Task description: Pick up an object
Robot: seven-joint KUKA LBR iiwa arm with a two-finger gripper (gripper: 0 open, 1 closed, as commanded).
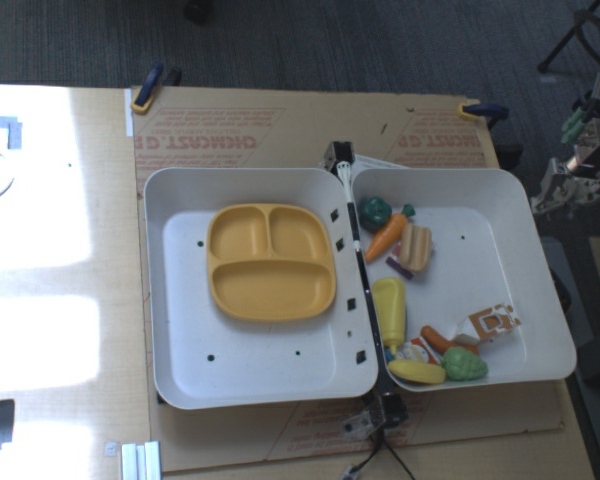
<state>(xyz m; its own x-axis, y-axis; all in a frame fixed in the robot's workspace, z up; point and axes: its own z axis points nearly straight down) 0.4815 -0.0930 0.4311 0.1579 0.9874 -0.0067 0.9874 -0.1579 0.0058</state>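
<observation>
Camera view puts the gripper (578, 168), its opening impossible to tell, outside the right bin (510, 268); the nearby, fairly isolated orange-and-white carton (494, 322) seems the cleanest pick.

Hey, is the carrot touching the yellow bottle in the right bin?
Apart. The camera view shows bare white bin floor between the carrot and the yellow bottle, which lies nearer the camera along the divider.

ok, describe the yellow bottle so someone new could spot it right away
Look in the right bin, along its left wall where the two bins meet. The yellow bottle lies there lengthwise, below the orange carrot and above the yellow banana. It is the tall, straight-sided yellow item; the banana is curved and flatter.
</observation>
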